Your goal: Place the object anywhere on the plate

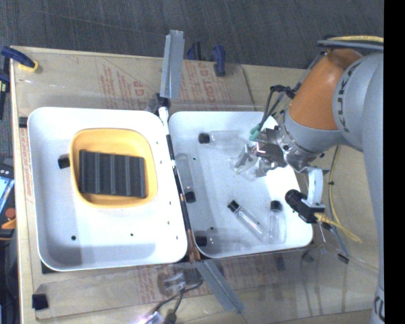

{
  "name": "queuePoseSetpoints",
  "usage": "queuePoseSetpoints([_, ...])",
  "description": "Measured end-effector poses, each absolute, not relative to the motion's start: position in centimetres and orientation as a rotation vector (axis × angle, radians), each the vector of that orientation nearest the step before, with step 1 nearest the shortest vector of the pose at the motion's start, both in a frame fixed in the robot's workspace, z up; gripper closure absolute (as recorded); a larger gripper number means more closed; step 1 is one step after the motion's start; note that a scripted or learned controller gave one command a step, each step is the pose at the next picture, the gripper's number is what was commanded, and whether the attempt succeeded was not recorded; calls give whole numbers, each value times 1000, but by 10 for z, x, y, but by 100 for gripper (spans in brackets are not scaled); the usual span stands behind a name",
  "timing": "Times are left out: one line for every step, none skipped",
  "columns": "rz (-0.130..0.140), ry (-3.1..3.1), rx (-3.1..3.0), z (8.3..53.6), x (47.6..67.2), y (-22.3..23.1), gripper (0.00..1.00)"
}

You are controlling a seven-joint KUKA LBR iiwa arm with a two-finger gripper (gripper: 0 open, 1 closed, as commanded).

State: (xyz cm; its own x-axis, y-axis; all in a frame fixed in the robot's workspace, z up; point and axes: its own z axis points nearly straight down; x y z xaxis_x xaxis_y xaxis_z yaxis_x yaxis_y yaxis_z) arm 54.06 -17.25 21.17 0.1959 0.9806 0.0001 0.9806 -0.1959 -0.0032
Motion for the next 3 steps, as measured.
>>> queuePoseSetpoints([3, -2165, -2270, 203, 553, -111, 100])
queuePoseSetpoints([3, -2230, -2208, 229, 573, -37, 100])
queuePoseSetpoints([3, -2384, -2044, 204, 619, -2, 100])
